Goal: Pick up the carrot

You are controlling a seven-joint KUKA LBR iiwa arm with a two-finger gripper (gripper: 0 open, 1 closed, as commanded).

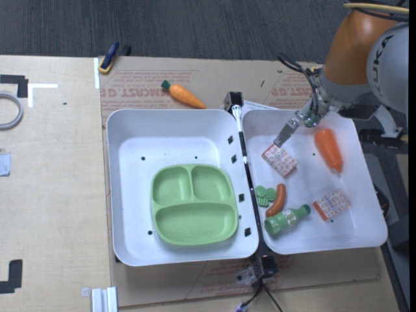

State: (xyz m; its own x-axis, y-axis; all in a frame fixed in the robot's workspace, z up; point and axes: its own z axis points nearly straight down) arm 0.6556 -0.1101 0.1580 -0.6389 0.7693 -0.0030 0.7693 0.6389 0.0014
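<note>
An orange carrot (pixel 184 94) with a green top lies on the cardboard behind the left bin (pixel 114 174), outside both bins. A second, smooth orange carrot-like piece (pixel 328 149) rests in the right bin (pixel 367 194) near its far right side. My gripper (pixel 289 130) hangs over the far part of the right bin, slanting down to the left. It is just left of the orange piece and just above a red-and-white checked packet (pixel 279 160). Nothing is seen held in it.
The left bin holds a green divided plate (pixel 194 204). In the right bin lie a green bottle (pixel 286 220), a brown sausage (pixel 277 199), a small green item (pixel 263 195) and another checked packet (pixel 331 205). A blue-and-yellow tool (pixel 109 56) lies at the bench's back.
</note>
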